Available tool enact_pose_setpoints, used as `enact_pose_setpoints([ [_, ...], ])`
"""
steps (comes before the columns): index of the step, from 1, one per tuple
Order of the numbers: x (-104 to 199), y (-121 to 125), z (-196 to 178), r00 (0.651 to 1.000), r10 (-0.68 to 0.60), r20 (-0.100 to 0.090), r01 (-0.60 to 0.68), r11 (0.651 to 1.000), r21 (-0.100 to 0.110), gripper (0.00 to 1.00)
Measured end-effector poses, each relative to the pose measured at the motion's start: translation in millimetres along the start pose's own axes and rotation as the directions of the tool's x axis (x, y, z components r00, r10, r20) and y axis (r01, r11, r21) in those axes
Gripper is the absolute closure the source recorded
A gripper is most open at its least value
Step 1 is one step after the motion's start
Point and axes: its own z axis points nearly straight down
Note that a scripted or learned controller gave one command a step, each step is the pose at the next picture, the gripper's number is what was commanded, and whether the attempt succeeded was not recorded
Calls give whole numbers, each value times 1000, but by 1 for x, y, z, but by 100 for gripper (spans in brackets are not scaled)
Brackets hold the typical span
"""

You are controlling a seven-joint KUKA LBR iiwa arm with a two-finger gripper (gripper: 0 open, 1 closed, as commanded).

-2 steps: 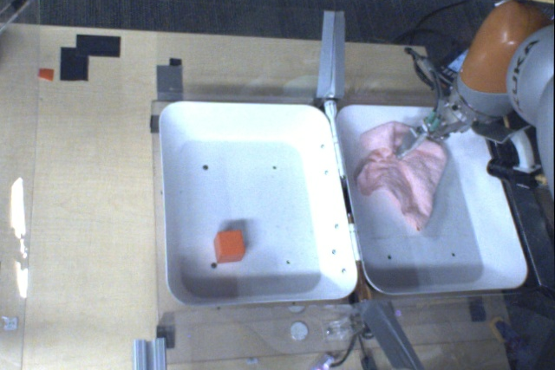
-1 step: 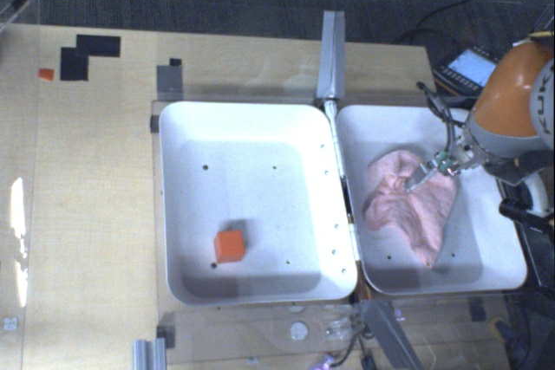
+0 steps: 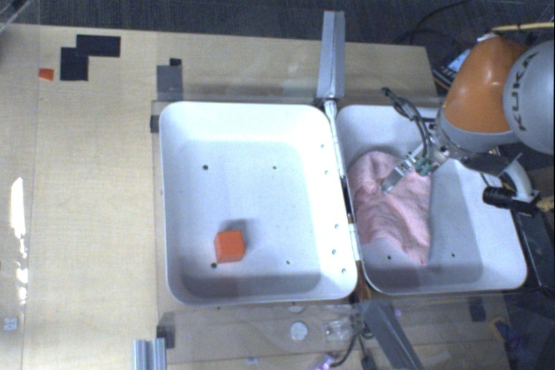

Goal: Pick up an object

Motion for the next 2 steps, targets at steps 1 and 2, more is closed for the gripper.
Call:
enact_pose_setpoints([
  [1, 4, 47, 1, 965, 262, -3, -262, 965, 3, 0],
  [2, 3, 51, -13, 966, 259, 2, -259, 966, -6, 100],
])
